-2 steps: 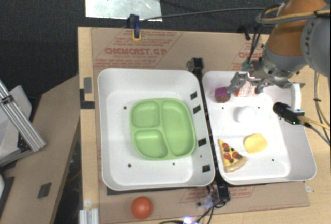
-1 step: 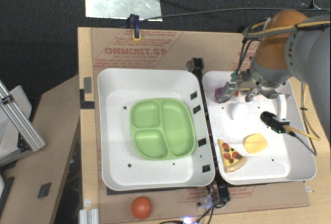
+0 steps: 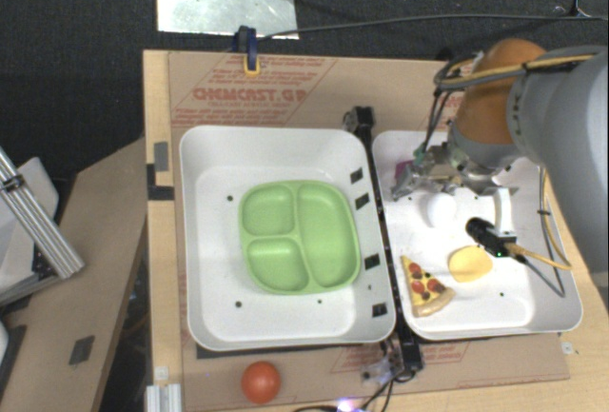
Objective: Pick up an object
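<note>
From my remote seat I saw the brown bench [image 3: 285, 82] carrying the two white bins side by side, the left bin [image 3: 205, 172] holding a green divided plate [image 3: 298, 236] that lay flat near its middle. The grey arm [image 3: 561, 106] came in from the right, its orange band [image 3: 490, 96] sitting over the far part of the right bin [image 3: 542, 310]. The gripper [image 3: 428, 182] was down low over that bin's far left area, beside the divider between the bins; how its jaws stood I could not tell, since the wrist and cabling covered them. Nearer the front of the right bin lay a yellow lemon-like piece [image 3: 470, 264], and just left of it a toy pizza slice [image 3: 425, 285], both well apart from the gripper and resting on the bin floor. A small red-orange ball [image 3: 261, 381] sat on the bench in front of the left bin.
</note>
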`<act>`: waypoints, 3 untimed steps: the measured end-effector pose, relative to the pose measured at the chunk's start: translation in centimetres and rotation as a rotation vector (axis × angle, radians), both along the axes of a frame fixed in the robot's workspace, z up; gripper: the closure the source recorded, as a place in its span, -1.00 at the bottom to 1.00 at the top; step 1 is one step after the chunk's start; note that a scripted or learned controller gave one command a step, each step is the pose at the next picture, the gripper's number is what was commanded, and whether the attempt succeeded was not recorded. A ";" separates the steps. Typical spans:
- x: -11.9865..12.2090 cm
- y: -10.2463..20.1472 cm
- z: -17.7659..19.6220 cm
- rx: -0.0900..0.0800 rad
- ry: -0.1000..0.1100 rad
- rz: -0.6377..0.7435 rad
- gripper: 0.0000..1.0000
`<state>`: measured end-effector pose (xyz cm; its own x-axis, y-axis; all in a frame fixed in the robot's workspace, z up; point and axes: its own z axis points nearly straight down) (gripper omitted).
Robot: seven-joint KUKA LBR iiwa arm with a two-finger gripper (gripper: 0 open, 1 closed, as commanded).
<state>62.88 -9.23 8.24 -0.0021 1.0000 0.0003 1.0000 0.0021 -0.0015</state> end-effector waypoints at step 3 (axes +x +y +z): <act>0.3 -1.2 13.4 -0.002 -0.009 0.001 1.00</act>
